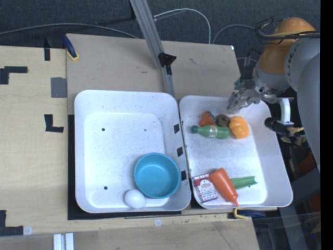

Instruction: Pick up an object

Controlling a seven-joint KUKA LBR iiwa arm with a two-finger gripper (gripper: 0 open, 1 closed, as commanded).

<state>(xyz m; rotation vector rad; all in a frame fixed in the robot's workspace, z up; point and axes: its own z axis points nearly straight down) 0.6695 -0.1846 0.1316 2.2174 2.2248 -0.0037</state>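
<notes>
- Lying nearest the camera in the right bin (273, 165): a red packet (205, 188), a carrot (225, 185), a green piece (243, 181).
- Sitting in the left bin (83, 139): a blue bowl (156, 174) and a white ball (135, 197), well apart from the arm.
- Clustering farther back: a green bottle (212, 132), an orange fruit (239, 127), a brown piece (222, 120), likely the targets.
- Hovering just above that cluster is the gripper (237, 104); its finger spread cannot be told, and nothing is seen between them.
</notes>
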